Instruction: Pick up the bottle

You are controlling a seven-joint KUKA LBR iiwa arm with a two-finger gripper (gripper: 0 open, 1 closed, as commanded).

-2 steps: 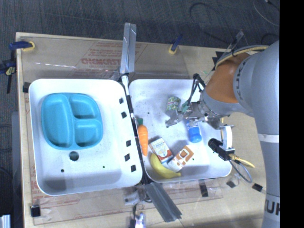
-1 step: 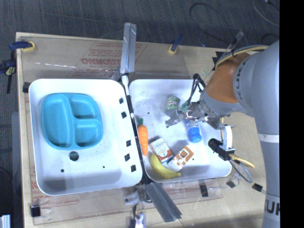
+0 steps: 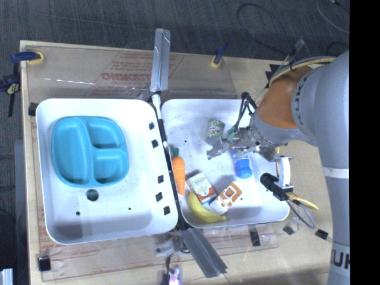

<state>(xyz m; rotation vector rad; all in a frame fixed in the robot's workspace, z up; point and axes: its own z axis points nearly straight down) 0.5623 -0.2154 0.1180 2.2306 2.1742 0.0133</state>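
The right bin [image 3: 178, 114] is carrying nearly all the clutter. Its lower half is crowding up: a carrot [image 3: 179, 174] is lying along the divider at 9 o'clock, a banana [image 3: 205, 211] is curving along the 6 o'clock wall, and two small cartons [image 3: 200, 186] [image 3: 228, 197] are sitting just above it. A crumpled can [image 3: 215, 128] is resting near 12 o'clock, and a blue bottle [image 3: 243, 167] is lying toward 3 o'clock beneath the gripper [image 3: 237, 144]. Bare floor is showing between the can and the carrot. In the left bin [image 3: 44, 206], a blue tray [image 3: 89, 148] is filling the 10 o'clock part, leaving the 6 o'clock stretch open.
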